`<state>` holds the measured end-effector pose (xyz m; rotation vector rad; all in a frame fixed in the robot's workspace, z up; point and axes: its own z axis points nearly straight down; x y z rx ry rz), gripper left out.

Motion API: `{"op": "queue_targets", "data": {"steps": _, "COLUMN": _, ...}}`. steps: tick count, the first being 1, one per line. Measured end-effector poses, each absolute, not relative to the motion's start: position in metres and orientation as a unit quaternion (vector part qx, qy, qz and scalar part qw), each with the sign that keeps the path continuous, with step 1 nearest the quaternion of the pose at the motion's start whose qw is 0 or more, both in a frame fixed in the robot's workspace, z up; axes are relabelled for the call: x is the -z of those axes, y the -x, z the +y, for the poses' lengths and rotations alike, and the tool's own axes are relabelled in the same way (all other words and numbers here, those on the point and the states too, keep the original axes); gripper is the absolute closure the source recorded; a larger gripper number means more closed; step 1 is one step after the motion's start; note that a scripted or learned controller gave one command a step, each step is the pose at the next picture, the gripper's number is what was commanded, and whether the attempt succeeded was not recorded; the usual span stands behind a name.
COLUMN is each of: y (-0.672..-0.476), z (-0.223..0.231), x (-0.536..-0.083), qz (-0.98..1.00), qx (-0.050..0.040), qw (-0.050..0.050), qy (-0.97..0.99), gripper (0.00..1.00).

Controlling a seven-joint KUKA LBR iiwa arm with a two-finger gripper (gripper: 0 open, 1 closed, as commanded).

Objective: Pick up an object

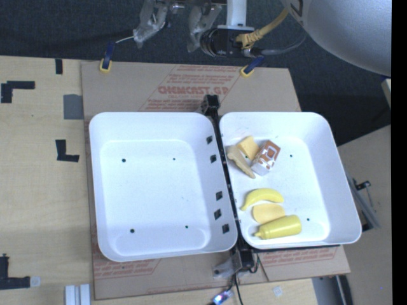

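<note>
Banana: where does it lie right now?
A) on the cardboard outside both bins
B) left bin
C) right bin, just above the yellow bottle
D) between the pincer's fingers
C: the banana lies in the right bin, just above the yellow bottle near the bin's front edge.

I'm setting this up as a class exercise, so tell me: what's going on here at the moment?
The gripper hangs above the bench's far edge, beyond both bins, with nothing between its open fingers. The right bin holds a yellow bottle, a banana, a small white and orange carton and some tan pieces. Nothing has been picked up yet.
</note>
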<state>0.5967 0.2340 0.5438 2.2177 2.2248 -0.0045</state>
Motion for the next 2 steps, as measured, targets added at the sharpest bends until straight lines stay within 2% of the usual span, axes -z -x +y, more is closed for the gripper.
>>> {"op": "queue_targets", "data": {"steps": 1, "y": -0.5967, "z": 0.2347, "x": -0.5536, "qz": 0.709, "qx": 0.0019, "qw": 0.0, "qy": -0.705, "gripper": 1.0}}
{"op": "queue_targets", "data": {"steps": 2, "y": -0.5967, "z": 0.2347, "x": -0.5534, "qz": 0.709, "qx": 0.0022, "qw": 0.0, "qy": -0.705, "gripper": 0.0}}
